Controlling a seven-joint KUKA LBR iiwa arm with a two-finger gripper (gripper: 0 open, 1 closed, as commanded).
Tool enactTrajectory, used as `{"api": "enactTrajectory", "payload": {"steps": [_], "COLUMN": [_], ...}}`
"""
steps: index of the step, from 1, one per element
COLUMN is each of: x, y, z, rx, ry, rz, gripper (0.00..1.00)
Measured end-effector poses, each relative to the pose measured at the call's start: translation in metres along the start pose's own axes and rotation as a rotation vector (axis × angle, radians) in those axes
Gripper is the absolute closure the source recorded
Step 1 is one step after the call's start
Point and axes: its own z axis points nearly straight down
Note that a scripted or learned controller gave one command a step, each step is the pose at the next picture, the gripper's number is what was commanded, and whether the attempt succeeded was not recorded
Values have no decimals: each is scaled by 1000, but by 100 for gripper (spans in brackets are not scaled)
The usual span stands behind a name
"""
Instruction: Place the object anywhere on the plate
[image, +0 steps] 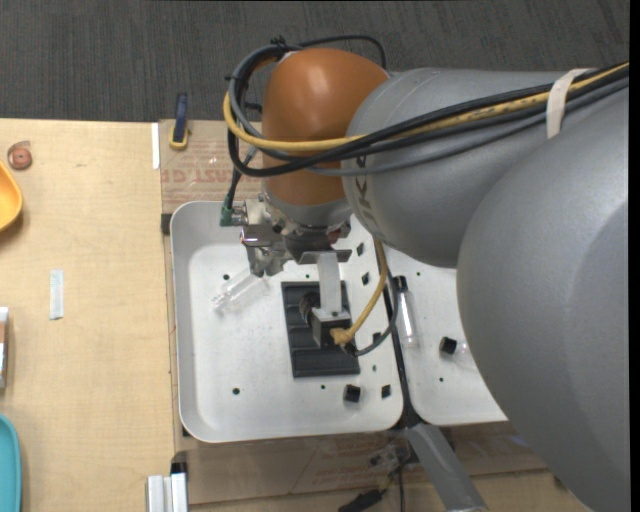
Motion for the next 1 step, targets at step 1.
{"api": "enactTrajectory", "payload": {"steps": [1], "x": [-17], "y": [38], "z": [-12], "rx": [-4], "ry": [0], "rz": [-206], "gripper": [100]}}
